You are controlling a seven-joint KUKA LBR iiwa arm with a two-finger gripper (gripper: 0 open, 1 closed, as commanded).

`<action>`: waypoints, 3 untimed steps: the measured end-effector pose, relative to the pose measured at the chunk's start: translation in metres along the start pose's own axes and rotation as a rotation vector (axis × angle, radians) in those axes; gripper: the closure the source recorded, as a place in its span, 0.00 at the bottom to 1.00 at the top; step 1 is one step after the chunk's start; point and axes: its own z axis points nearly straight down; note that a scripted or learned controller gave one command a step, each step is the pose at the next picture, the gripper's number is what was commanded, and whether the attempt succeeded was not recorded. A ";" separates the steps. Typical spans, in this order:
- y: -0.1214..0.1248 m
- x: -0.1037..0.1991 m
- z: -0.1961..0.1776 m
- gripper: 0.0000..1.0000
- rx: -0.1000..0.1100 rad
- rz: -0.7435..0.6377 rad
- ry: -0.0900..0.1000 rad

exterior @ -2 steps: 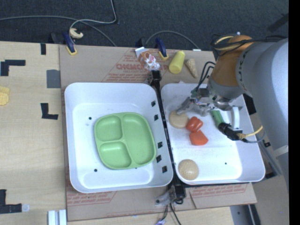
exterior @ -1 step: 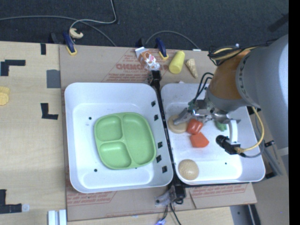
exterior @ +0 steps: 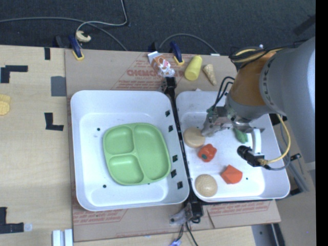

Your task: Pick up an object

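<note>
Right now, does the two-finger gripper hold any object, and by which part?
It cannot be told. The gripper is low in the right white bin, beside the tan round piece, but no object is visible between its tips.

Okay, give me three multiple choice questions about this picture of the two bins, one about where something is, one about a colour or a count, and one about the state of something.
1. Where does the green divided plate lie?
A. in the left bin
B. in the right bin
C. on the cardboard behind the bins

2. How many compartments does the plate have?
A. two
B. three
C. five

3. How does the plate lie?
A. upside down
B. on edge against a wall
C. flat, open side up

Answers:
1 A, it fills the middle of the left bin.
2 B, ridges split it into two upper sections and one lower one.
3 C, its hollows face the camera.
</note>
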 end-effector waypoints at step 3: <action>-0.063 0.012 0.005 1.00 0.012 0.001 -0.003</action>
